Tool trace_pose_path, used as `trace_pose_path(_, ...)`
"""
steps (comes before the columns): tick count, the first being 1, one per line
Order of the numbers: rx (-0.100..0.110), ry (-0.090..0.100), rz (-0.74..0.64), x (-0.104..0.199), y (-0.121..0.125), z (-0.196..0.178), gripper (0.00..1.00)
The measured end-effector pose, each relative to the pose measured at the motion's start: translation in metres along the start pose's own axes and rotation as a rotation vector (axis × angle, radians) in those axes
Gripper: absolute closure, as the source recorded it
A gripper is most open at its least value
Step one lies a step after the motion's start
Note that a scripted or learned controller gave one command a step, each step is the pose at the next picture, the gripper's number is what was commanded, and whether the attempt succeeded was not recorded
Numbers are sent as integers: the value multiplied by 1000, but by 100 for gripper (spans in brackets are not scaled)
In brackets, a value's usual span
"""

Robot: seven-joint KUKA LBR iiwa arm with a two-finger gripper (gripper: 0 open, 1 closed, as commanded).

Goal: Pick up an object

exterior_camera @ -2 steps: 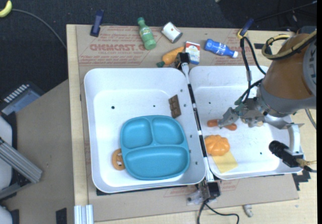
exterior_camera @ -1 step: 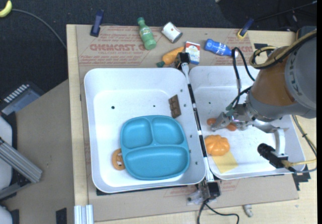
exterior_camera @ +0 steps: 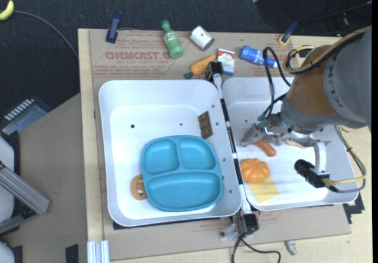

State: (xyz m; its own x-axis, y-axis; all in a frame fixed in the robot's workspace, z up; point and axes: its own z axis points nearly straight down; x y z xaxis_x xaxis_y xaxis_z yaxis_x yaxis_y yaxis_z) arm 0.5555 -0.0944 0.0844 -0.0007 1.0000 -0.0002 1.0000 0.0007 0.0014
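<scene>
End effector, grip unclear, near one sausage, one pumpkin.

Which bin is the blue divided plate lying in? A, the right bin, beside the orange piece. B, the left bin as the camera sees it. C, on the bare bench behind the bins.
B: the blue divided plate rests on the floor of the left bin, while the gripper works over the right bin near the orange piece.
</scene>
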Motion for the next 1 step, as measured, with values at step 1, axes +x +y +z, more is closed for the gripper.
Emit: trace_pose_path(1,-1,-1,0,0,0,-10,100)
